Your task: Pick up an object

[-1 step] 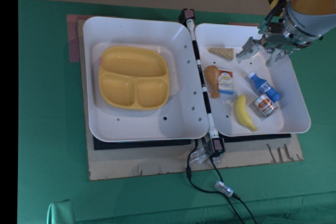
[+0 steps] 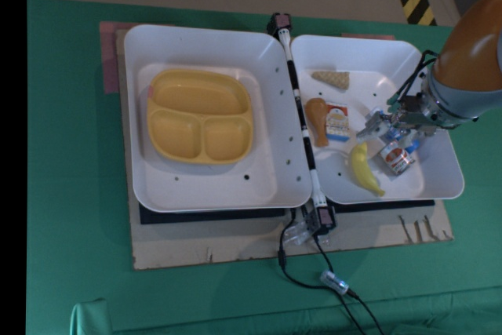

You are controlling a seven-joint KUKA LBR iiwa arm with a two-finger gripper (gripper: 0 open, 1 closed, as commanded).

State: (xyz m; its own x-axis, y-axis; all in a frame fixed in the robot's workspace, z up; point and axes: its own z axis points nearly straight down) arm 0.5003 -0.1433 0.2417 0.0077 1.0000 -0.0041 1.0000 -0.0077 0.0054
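Hovering end effector near right bin rim, can beneath, banana beside

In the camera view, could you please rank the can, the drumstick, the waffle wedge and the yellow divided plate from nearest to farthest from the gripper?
Measured from the gripper over the right bin:
1. Can, just below the gripper, toward the bin's front.
2. Drumstick, to its left, by the divider.
3. Waffle wedge, up at the back left, only slightly farther than the drumstick.
4. Yellow divided plate, across in the left bin.
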